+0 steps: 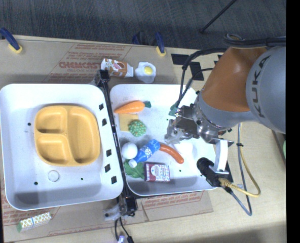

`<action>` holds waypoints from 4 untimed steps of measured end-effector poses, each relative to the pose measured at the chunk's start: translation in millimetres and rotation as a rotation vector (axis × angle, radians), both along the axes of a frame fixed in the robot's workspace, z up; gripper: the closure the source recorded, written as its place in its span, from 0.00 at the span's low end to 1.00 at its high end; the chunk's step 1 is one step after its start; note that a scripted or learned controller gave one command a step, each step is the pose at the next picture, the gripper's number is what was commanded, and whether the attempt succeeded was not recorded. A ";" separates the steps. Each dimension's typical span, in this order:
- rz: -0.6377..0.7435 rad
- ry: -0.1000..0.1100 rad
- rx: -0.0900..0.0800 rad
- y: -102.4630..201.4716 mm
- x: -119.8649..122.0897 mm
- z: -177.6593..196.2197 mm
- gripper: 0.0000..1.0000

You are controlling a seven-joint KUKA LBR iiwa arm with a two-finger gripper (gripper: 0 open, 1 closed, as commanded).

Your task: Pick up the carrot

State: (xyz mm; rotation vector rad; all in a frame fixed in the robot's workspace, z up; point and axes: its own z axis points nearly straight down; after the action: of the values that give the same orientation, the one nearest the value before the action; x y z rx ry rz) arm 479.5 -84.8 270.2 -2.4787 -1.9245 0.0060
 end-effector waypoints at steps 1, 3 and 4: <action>0.112 0.000 0.001 30.6 -3.5 -55.0 1.00; 0.440 -0.002 0.002 16.6 -3.1 -21.6 1.00; 0.377 -0.004 0.000 -55.7 -2.8 56.8 1.00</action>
State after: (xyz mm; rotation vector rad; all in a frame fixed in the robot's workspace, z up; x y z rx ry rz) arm 476.7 -140.5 327.0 -2.0769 -2.3573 0.0017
